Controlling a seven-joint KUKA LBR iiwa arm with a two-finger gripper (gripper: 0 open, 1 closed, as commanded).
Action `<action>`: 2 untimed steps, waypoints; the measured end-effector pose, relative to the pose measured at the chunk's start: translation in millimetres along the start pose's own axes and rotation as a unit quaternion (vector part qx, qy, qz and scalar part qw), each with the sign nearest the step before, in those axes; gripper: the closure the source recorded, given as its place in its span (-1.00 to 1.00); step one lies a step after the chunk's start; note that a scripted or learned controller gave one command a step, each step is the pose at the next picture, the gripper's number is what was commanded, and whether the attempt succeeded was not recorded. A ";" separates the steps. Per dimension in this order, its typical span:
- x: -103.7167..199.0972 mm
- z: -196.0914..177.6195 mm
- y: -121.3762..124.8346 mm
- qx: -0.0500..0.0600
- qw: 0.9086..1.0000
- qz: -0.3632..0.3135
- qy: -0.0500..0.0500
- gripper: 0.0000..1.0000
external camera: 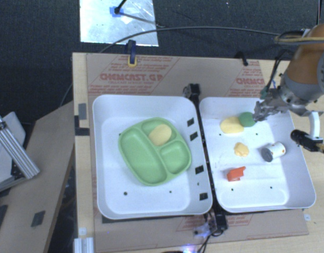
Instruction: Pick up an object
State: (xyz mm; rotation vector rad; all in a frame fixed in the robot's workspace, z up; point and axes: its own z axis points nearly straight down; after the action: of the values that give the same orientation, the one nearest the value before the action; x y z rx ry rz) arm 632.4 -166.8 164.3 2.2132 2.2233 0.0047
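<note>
In the right bin (pixel 293 191) lie several small items: a pale yellow lump (pixel 231 125), a green round piece (pixel 246 119) touching it, a small orange-yellow piece (pixel 241 149), a red-orange piece (pixel 236 173) and a white-and-grey cylinder (pixel 273 152). My gripper (pixel 259 113) hangs at the bin's far side, just right of the green piece, its tips close to it. The arm's grey wrist and orange band rise to the right. Nothing shows between the fingers.
The left bin (pixel 111 194) holds a green divided plate (pixel 151 165) with a yellow food piece (pixel 160 134) in its upper compartment. A black divider with clips runs between the bins. A cable arcs across the back of the bench.
</note>
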 end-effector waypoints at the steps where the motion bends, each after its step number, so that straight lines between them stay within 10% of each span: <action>1: -0.3 -55.0 2.2 -0.001 1.000 -0.001 -0.001 1.00; 2: -0.5 -97.9 4.0 -0.001 1.000 -0.001 0.000 1.00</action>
State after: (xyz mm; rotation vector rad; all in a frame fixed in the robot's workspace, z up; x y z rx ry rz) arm 635.9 -167.2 262.1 2.2103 2.2238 0.0060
